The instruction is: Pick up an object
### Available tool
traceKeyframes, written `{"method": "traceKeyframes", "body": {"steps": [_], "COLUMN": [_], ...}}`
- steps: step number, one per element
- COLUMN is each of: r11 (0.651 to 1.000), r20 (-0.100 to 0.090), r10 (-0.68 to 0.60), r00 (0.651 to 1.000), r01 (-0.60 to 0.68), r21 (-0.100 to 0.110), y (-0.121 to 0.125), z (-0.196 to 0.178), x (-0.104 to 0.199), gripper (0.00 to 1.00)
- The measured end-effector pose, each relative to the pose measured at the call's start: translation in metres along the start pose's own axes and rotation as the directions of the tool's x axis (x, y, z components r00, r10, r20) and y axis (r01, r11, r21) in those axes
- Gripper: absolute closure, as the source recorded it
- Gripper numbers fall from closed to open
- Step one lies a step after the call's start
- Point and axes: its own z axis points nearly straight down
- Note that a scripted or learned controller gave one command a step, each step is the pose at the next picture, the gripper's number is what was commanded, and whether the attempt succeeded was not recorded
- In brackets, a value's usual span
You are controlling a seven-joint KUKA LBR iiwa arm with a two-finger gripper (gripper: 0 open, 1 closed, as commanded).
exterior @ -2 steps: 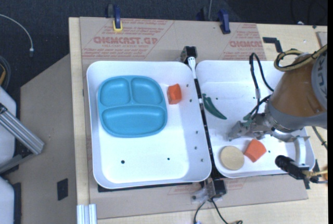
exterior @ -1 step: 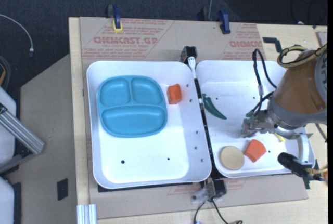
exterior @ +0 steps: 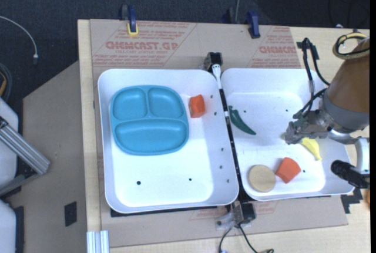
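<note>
My gripper [exterior: 295, 133] is low over the right bin [exterior: 264, 90], near its right side. A small yellow banana-like piece [exterior: 312, 148] lies just below and to the right of it, touching or nearly touching the gripper's tip. A red-orange block [exterior: 288, 169] and a tan round disc [exterior: 262, 178] rest near the bin's front edge. A green pepper-like piece [exterior: 241, 121] lies by the bin's left wall.
The left bin [exterior: 170, 181] holds a blue divided plate [exterior: 150, 118] and a small orange object [exterior: 197, 105] beside it. A black cable runs along the right bin's far right corner. The arm's grey body [exterior: 352, 99] covers the bin's right rim.
</note>
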Motion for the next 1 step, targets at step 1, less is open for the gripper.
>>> {"method": "traceKeyframes", "body": {"steps": [1], "r11": [1.000], "r20": [0.000], "r10": [-0.001], "r00": [1.000], "r01": [0.001], "r21": [0.000], "y": [0.0036], "z": [-0.0429], "x": [-0.0008], "gripper": [1.00]}}
